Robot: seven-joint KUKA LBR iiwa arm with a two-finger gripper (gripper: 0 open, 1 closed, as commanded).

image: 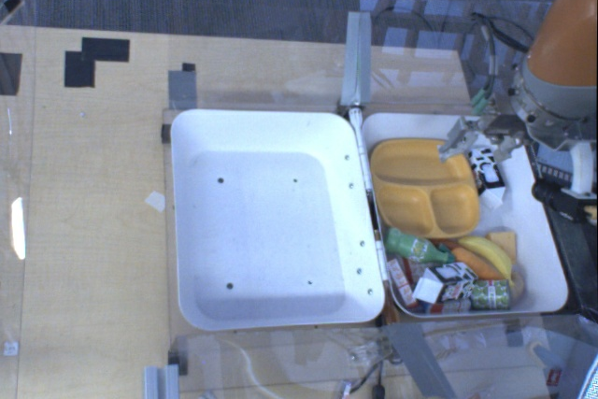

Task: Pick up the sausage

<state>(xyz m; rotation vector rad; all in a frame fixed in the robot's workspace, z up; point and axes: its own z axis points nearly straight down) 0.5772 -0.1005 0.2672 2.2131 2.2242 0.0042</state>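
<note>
Nearest you is the worktop [93,248], then the left bin [271,220], then the right bin [551,280], your landmark. Inside it, a yellow divided tray [425,187] fills the far half; the near half holds a clutter of a green bottle [416,247], a banana [491,252] and small cartons [453,280]. The gripper [476,140] hangs over the bin's far end, beside the tray; whether it is released or clenched you cannot tell. You cannot pick the sausage out; likely buried among that clutter. Nothing looks lifted, so the whole pick remains.
</note>
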